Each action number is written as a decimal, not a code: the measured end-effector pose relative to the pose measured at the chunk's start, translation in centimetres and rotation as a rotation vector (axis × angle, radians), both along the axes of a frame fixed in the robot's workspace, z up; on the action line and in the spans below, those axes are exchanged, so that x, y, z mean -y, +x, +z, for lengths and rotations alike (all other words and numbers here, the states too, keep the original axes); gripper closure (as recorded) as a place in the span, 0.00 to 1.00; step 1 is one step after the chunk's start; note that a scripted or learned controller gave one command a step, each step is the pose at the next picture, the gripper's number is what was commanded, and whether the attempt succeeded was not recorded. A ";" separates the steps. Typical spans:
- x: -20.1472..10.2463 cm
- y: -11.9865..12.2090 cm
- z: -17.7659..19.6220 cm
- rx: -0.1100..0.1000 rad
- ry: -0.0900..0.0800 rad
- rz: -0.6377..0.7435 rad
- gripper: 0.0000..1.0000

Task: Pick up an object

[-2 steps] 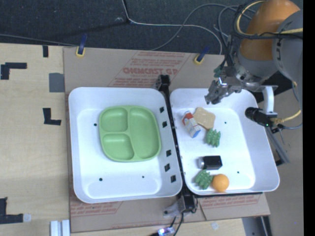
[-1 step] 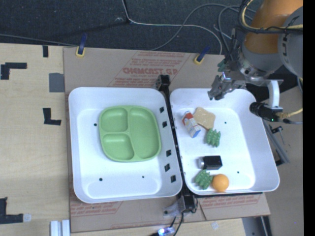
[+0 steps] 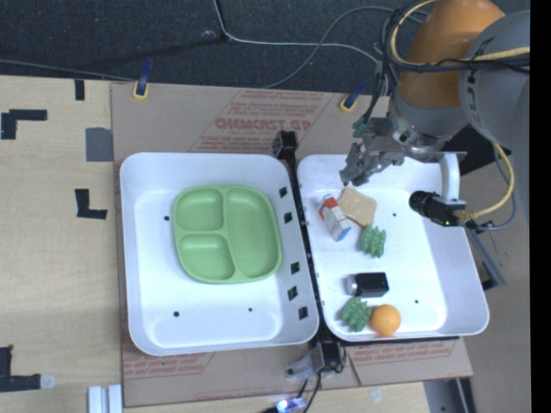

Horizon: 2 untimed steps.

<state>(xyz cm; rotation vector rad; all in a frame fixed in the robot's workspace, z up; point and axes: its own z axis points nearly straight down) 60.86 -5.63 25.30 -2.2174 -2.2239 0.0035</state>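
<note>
Right bin [image 3: 448,256], near to far — orange [image 3: 386,319] beside green toy [image 3: 354,313]; black box [image 3: 371,283]; second green toy [image 3: 373,241]; red-and-white carton [image 3: 334,217]; tan block [image 3: 358,206]. Tool [image 3: 355,172] above block — finger state cannot be told. Left bin [image 3: 146,256]: green divided plate [image 3: 227,233].

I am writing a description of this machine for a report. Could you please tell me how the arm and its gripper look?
The arm is grey, with a rounded orange band above the wrist. Thin yellowish and dark cables loop around that band. The gripper is small, dark and metallic. A white curved bracket with a black part sits beside it.
</note>
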 end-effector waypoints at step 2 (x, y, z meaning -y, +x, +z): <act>-9.8 -5.1 -0.6 0.000 0.001 0.002 1.00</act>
